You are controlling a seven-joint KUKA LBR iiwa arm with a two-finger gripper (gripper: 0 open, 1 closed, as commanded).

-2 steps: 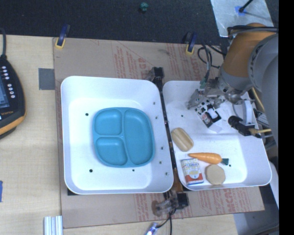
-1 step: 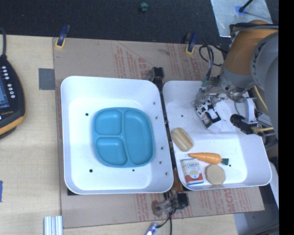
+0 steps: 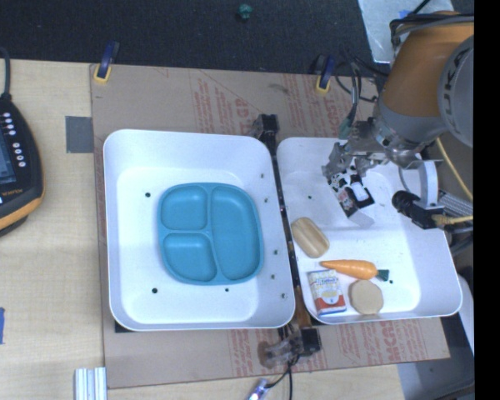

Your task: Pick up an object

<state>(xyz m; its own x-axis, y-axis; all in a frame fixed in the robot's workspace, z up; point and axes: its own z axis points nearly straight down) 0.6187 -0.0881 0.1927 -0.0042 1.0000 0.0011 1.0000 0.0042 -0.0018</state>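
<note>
In the right bin (image 3: 437, 302), four small objects lie in its near half: a tan, oblong bread roll (image 3: 311, 237) close to the left wall, an orange carrot (image 3: 351, 267) with a dark green stub lying crosswise just beyond it, a small red-and-white carton (image 3: 326, 292) standing in the near left corner, and a round beige cookie-like disc (image 3: 367, 297) just beside the carton, below the carrot. The carrot nearly touches the disc; the roll lies apart from the rest. None of them is lifted.

The gripper (image 3: 350, 192) hangs over the far half of this bin, above bare white floor and well apart from the roll and carrot. Whether it is released or clenched cannot be told from this angle; nothing is seen held in it. The arm (image 3: 425, 65), grey with an orange band, reaches in from the right.

The left bin (image 3: 121, 223) holds one thing, a light blue divided plate (image 3: 209, 232) with three compartments, lying flat near its middle. Both bins rest on a brown cardboard sheet (image 3: 192, 98) on the tabletop (image 3: 42, 290), and a black-and-orange pendant (image 3: 4, 165) lies at the left edge.
</note>
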